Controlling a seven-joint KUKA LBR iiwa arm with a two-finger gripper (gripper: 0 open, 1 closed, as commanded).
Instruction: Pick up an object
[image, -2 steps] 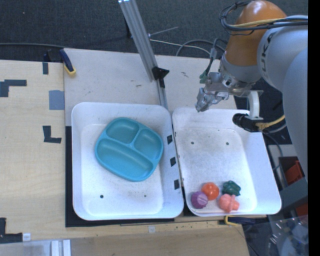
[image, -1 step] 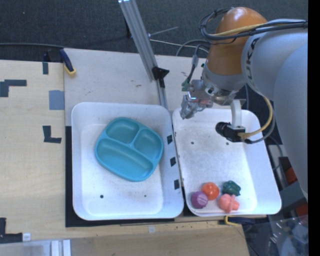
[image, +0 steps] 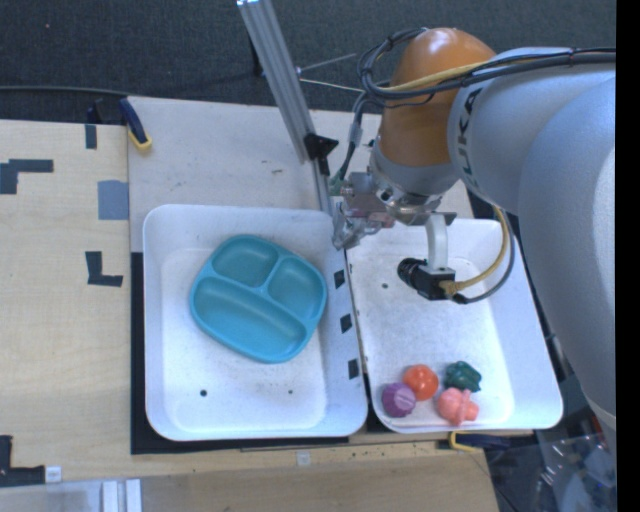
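The arm hung over the far side of the right bin (image: 520, 395), and its claw (image: 348, 232) sat right on the seam between the two bins, up at about twelve o'clock from the toys. Whether the claw was released or clenched I could not tell; nothing could be seen between its tips. So the judgement: this was the approach stage, with no pick made yet.

The targets lay clustered at the right bin's near edge, around six o'clock from the claw and well apart from it. There was an orange ball-like toy (image: 421, 380), a purple one (image: 398, 400) just beside it, a pink lumpy toy (image: 457, 406) and a dark green one (image: 463, 376). All small, rounded, touching or nearly so.

Over in the left bin (image: 165, 330) a blue divided plate (image: 258, 297) lay flat, broad and shallow.

The next move probably called for a sweep toward six o'clock, a descent over one toy, and care with the crowding neighbours.
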